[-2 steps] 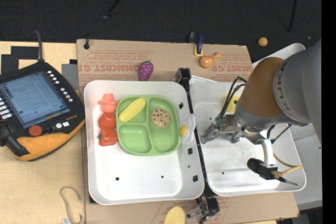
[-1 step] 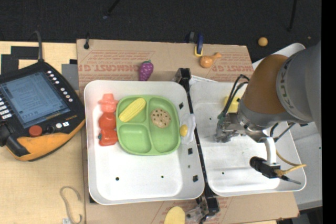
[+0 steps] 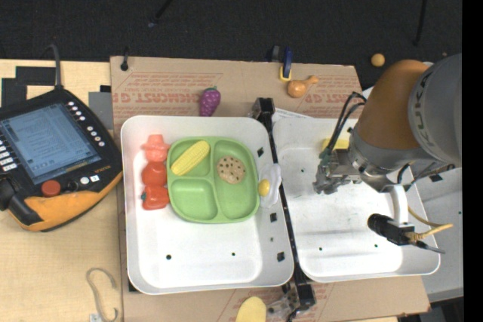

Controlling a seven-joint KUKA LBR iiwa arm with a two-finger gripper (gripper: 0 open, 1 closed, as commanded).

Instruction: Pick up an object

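My tool (image 3: 327, 181) hangs low over the right bin (image 3: 355, 253), toward its 10 o'clock corner. It shows as a small dark tangle under my own wrist, and I cannot tell how far open it is or whether it has hold of anything. My arm (image 3: 400, 117) covers the bin's 1 o'clock corner. A yellow patch (image 3: 337, 141) peeks out at 1 o'clock of the tool, too hidden for me to name. The things I could pick up lie at 9 o'clock of the tool, in the left bin (image 3: 196, 260). There a green plate (image 3: 195, 201) with 3 compartments sits in the upper half. It carries a corn cob (image 3: 189, 156) at its 10 o'clock and a cookie (image 3: 231, 170) at its 2 o'clock. A red figure (image 3: 155, 176) lies just beside the plate at 9 o'clock, its shape hard to read. A small yellow piece (image 3: 264, 188) touches the plate's rim at 3 o'clock, half veiled by something clear. Beyond the bins at 12 o'clock, on the cardboard (image 3: 166, 83), lie purple grapes (image 3: 210, 100) and an orange gourd (image 3: 299, 87). At 6 o'clock a yellow lump (image 3: 251, 309) is cut off by the picture's edge.
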